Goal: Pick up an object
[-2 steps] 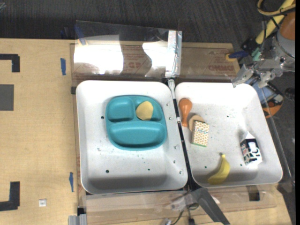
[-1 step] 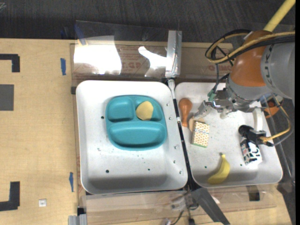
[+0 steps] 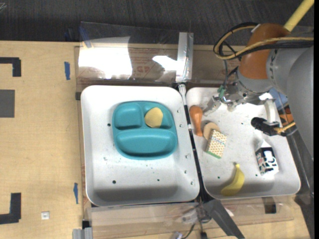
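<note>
Nearest, in the right bin [image 3: 271, 185], a banana [image 3: 235, 181] lies by the front wall. Just behind it to the right stands a small black packet [image 3: 265, 161] with white print, which is too small for me to read. Toward the middle a speckled block [image 3: 217, 144] with a green edge touches a tan slice [image 3: 210, 130], and beside that a carrot [image 3: 197, 119] lies along the bin's left wall. My gripper [image 3: 221, 100] hangs over the far left corner of this bin, just behind the carrot. I cannot tell whether it is open or closed, and I see nothing held in it. In the left bin [image 3: 144, 183] sits a teal divided plate [image 3: 144, 143] with a yellow lump [image 3: 154, 117] in its far right compartment.
</note>
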`<state>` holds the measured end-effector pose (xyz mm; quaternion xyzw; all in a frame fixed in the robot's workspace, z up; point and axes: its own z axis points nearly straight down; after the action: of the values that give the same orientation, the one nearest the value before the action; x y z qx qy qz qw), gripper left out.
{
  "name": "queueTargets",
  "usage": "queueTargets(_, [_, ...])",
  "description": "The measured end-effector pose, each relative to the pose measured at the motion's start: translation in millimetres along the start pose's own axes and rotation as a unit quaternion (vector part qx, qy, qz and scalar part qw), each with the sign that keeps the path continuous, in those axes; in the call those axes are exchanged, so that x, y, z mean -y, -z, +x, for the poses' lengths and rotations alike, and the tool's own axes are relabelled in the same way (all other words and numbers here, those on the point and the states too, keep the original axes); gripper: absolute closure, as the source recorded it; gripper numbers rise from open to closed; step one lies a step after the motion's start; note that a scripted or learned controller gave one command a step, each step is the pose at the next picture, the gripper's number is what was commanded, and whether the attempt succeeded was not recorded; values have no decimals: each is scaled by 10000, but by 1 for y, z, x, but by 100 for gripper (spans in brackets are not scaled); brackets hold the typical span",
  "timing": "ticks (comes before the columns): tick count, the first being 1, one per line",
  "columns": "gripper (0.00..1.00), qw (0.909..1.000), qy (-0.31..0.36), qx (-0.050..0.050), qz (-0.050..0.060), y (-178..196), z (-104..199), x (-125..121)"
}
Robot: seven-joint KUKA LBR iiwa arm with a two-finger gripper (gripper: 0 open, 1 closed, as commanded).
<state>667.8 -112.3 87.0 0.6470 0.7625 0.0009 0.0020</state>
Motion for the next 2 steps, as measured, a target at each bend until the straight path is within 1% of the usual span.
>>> queueTargets(1, [0,9877,1561,-4,18,-1,-41,15])
queueTargets(2, [0,9775,2109,1,-18,67,5,61])
